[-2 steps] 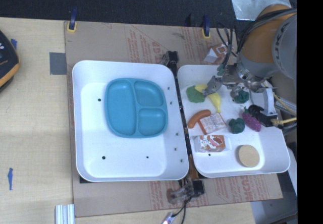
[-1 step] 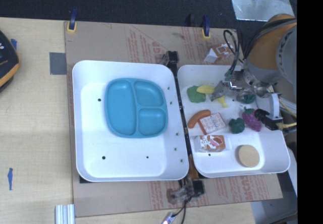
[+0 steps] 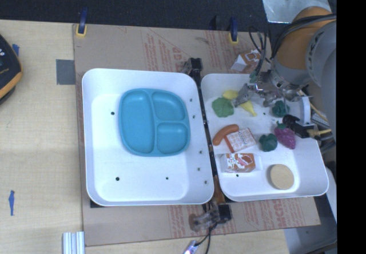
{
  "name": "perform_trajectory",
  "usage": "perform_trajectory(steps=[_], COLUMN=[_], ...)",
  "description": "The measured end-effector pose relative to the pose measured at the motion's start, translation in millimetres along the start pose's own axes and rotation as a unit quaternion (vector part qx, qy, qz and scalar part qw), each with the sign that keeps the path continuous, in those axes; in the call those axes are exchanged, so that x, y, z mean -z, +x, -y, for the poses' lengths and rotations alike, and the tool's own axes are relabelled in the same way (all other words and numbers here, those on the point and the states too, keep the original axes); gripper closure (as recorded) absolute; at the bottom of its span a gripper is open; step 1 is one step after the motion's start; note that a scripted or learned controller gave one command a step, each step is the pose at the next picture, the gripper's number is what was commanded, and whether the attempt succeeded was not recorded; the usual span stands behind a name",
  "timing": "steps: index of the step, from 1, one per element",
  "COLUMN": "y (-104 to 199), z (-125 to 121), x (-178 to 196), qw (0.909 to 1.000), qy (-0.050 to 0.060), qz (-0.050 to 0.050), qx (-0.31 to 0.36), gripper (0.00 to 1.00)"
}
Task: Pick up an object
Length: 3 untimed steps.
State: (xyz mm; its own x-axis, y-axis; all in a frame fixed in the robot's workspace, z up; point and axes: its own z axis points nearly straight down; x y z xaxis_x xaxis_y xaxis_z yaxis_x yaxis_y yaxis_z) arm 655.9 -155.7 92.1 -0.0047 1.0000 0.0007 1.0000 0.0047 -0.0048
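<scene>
Hand (image 3: 247, 94) state unclear, just above a yellow, banana-like toy (image 3: 240, 101).

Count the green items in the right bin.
3: a light green piece at the bin's upper left, a dark green one mid-bin beside the purple grapes, and another near the arm. The arm may hide more.

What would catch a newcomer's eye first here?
The blue divided plate stands out, lying alone in the left bin. Next comes the right bin, scattered with small food toys such as a sausage, a green leafy piece and a round cracker. The pincer hangs over that bin's far end.
</scene>
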Motion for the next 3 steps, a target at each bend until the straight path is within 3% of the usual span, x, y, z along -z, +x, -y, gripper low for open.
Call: perform_trajectory(steps=[1, 2, 3], y=[-1, 12, 104], z=[0, 86, 75], x=[11, 32, 100], qw=[1.0000, 1.0000, 1.0000], qy=[0.001, 0.000, -0.001], qz=[0.000, 0.001, 0.001], qx=[0.001, 0.000, 0.001], gripper=[1.00, 1.00, 1.00])
